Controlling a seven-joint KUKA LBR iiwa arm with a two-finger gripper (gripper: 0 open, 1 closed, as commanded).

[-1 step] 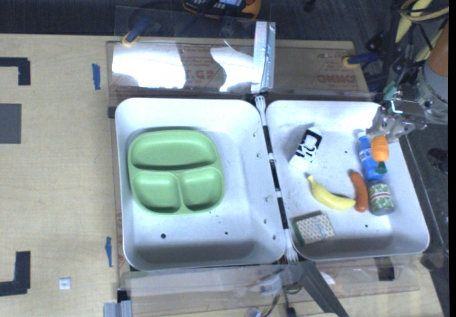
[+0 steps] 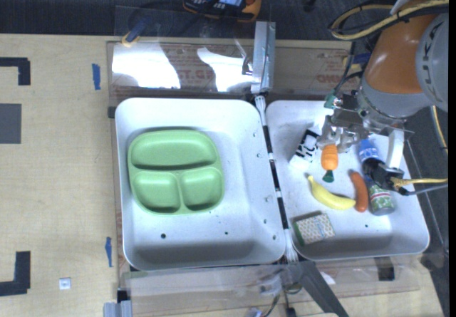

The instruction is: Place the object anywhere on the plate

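The tool [image 2: 333, 139] is hanging over the right bin [image 2: 413, 234], reaching in from the right. Directly beneath it a carrot [image 2: 329, 159] is standing nearly upright in the view, its orange body just under the tool and its green end pointing toward the bin's near edge. I am judging this carrot to be the object meant, since the tool is lined up on it. Whether the tool is gripping the carrot or merely hovering at its top I cannot tell. The carrot's long axis is running from far to near, roughly along the tool's own line. The green plate [image 2: 173, 169] is lying in the left bin [image 2: 142, 244], well apart to the left, so the coming carry is heading leftward across the divider between the bins.
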